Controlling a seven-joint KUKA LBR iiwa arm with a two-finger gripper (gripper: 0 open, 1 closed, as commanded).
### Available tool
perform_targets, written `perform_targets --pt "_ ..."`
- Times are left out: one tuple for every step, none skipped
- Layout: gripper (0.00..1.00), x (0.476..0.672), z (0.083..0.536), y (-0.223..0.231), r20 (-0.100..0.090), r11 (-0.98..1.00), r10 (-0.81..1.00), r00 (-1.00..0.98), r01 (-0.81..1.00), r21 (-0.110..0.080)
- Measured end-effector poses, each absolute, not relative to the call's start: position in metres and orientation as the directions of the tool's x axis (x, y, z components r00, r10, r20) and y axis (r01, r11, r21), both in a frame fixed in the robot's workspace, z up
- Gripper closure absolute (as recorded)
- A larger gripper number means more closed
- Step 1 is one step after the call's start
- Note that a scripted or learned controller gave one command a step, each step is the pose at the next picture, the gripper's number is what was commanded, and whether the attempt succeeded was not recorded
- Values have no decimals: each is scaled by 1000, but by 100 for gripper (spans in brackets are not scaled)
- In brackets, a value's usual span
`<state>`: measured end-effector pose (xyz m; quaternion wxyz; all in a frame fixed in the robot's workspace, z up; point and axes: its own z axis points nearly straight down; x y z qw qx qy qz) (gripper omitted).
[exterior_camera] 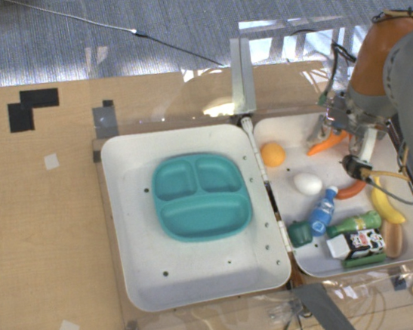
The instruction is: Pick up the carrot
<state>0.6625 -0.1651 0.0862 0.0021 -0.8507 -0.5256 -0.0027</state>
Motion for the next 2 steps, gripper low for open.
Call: perform_targets --pt "100 661 97 -168 2 -447 894 447 894 -4" --pt "100 652 178 -87 8 -610 793 610 793 7"
